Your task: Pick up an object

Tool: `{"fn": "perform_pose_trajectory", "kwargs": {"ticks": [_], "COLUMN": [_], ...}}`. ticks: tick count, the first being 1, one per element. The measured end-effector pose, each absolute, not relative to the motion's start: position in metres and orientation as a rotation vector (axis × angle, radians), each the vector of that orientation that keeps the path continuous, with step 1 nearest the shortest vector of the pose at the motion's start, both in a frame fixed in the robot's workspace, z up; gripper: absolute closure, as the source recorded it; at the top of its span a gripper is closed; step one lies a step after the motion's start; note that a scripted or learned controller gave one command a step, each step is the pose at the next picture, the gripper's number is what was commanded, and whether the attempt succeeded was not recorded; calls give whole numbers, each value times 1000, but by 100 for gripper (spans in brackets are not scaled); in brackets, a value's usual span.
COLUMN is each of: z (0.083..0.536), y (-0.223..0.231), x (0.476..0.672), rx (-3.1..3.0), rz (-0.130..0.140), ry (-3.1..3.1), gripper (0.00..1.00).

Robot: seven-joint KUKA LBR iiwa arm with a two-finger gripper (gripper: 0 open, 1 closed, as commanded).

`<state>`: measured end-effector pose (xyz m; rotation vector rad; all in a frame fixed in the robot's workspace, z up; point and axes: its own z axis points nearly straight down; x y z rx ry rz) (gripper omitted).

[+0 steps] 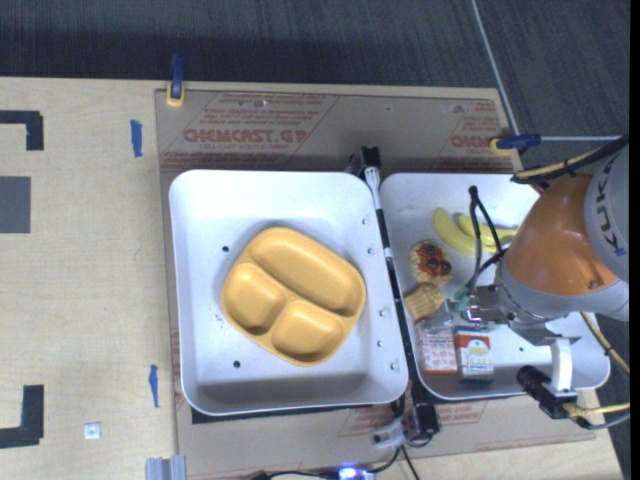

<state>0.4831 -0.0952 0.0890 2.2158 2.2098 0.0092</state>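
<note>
My gripper [470, 305] hangs low over the right bin [420, 193], under the orange wrist band. A tan waffle-like piece [424, 299] lies just left of it. Just below it lie a red and white carton [436, 350] and a small box with an orange and blue label [476, 356]. A round red and dark blue item [431, 260] sits up and to the left, and a yellow banana [455, 232] lies beyond that, partly behind the arm's cables. The arm hides the right part of this bin.
The left bin [200, 208] holds a yellow tray with three compartments [291, 294]. A black divider [385, 248] runs between the bins. Brown cardboard [260, 128] lies under both bins, and the pale bench [80, 268] stretches to the left.
</note>
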Motion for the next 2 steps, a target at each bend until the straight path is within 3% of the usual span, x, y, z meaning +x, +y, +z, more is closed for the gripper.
{"fn": "perform_pose_trajectory", "kwargs": {"ticks": [1, 2], "z": [101, 101], "y": [-92, -93], "x": [486, 486], "rx": [2213, 2213], "rz": [21, 20], "ry": [2211, 2210], "gripper": [100, 0]}}
